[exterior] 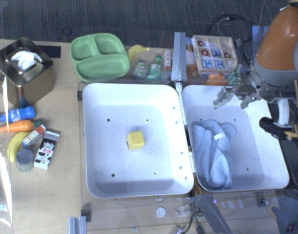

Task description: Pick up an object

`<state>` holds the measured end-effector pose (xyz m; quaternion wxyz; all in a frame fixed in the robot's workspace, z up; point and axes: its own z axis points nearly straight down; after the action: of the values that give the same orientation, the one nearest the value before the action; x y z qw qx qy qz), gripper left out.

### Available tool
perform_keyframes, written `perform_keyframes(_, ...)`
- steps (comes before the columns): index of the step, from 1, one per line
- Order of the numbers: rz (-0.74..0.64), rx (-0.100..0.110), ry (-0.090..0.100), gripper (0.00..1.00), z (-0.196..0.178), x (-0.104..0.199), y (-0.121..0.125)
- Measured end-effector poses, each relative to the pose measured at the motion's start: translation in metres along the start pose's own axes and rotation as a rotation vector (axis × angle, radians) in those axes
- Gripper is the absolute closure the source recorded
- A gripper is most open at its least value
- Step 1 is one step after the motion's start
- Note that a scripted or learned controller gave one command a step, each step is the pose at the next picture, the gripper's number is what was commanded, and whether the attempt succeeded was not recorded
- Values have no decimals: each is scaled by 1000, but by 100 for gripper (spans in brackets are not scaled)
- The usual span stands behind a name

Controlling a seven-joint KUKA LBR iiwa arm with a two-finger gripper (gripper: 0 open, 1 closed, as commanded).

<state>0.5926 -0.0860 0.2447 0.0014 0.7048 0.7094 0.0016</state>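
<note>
Candidates: small yellow foam-like cube [136,140] lying near the middle of the left white bin [98,174]; folded light-blue cloth [213,152] lying in the right white bin [266,179], against its left wall. Jaws [234,97] hover above the right bin's back edge, spread open, nothing between them, well apart from both. My read: approach step, no grasp yet. The cloth is closer, so next move is likely toward the front and down onto a fold, then close. Beyond the bins, on the counter [61,130]: green divided plastic tray [100,55].
</note>
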Motion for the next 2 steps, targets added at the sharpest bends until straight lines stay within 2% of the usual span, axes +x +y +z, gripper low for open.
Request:
perform_keyframes(1,-160,0,0,0,117,-54,14)
perform_keyframes(2,-249,-10,-2,0,154,-15,1)
